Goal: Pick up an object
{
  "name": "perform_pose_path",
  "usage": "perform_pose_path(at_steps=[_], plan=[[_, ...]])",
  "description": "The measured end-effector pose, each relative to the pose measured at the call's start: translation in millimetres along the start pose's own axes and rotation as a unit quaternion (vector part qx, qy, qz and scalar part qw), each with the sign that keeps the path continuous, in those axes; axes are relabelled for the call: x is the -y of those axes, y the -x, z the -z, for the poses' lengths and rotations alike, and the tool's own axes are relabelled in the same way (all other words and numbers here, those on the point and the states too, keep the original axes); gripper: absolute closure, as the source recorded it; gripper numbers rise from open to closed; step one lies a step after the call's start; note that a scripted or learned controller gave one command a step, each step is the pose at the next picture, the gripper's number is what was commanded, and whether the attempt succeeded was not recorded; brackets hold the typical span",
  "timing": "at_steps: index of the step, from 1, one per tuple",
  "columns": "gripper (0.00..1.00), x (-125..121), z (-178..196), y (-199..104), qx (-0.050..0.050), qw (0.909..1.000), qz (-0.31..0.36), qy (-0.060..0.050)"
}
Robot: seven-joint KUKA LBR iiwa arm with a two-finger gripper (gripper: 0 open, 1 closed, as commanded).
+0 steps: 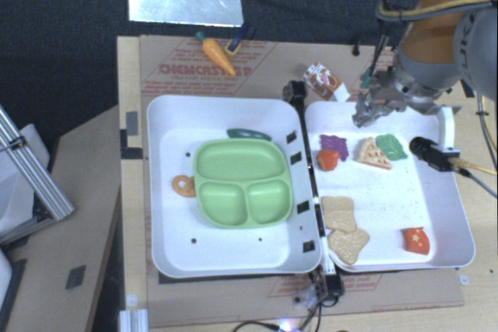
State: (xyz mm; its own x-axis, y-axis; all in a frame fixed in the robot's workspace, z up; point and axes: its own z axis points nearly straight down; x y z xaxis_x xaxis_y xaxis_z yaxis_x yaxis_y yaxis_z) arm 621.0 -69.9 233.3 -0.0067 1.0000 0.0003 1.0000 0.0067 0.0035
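Bins sit side by side on a cardboard-covered bench, seen from above at a slant. The left bin (167,167) holds a green divided plate (242,183) near its middle, with a small orange pretzel-shaped ring (184,186) touching the plate's left edge and a dark green piece (249,134) just behind it. The right bin (451,198) holds toy food — a purple bunch of grapes (334,145) with a red piece (328,160) just in front, a pizza slice (374,154) beside a green leafy piece (392,145), two tan bread-like slices (342,229) near the front-left corner, and a red strawberry-like piece (416,240) towards the front right. The grey arm with its orange band reaches in from the right, and its gripper (366,114) hangs over the back edge of the right bin, above and apart from the grapes and pizza. The view is too blurred there to tell how the gripper stands. Behind the bins, a toy carrot (218,56) and a small red-and-white packet (321,79) lie on the cardboard.
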Motion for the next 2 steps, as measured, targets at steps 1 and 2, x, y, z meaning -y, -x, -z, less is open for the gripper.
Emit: perform_pose_path(at_steps=[1,2], plan=[[1.00,5.2,0.3,7.7,0.000,1.0000,-0.003,-0.001],[1.00,11.8,-14.3,10.0,0.001,1.0000,-0.003,-0.001]])
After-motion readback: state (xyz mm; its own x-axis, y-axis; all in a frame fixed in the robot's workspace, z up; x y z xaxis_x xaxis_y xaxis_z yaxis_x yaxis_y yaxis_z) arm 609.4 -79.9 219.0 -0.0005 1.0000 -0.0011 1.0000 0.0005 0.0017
